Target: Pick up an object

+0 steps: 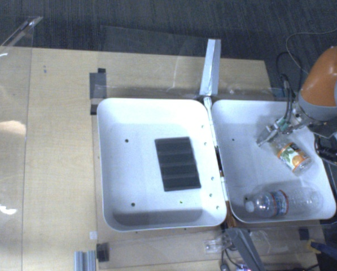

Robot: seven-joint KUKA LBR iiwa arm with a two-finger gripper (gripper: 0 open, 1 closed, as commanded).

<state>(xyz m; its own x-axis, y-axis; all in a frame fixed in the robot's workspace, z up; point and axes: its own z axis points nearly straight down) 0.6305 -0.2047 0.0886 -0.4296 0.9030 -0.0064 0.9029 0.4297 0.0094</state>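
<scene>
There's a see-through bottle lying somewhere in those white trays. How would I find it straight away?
Look at the right bin, the one the arm reaches over. Along its near edge lies the clear plastic bottle, on its side with its cap pointing left. Unlike the small orange-and-green packet higher up by the hand, it is long, transparent and blue-labelled.

- A single fixed camera looks down at a slant from above the wooden bench point(44, 151).
- It stands far enough off to take in both the left white bin point(114, 123) and the right white bin point(236, 123), plus dark carpet point(128, 10) beyond the bench.
- The arm point(326, 83) enters right of the bench.
</scene>
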